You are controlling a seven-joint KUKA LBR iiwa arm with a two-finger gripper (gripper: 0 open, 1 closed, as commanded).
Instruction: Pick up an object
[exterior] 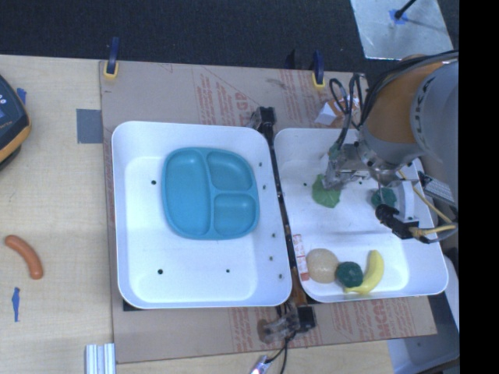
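Note:
In the right bin [355, 232] a green leafy object [327, 195] lies near the upper middle. My gripper [341, 174] hangs right over its upper edge, at or just above it; the wrist hides where they meet. A small teal object [384, 199] sits to the right, under the arm. Along the front of that bin lie a beige round object [321, 264], a dark green ball [349, 273] and a yellow banana [375, 271].
A blue divided plate [210, 193] rests in the left bin [148, 271]. An orange sausage [25, 256] lies on the bench far left, and a dark device [9, 119] sits at the left edge. Cables trail from the arm over the right bin's right side.

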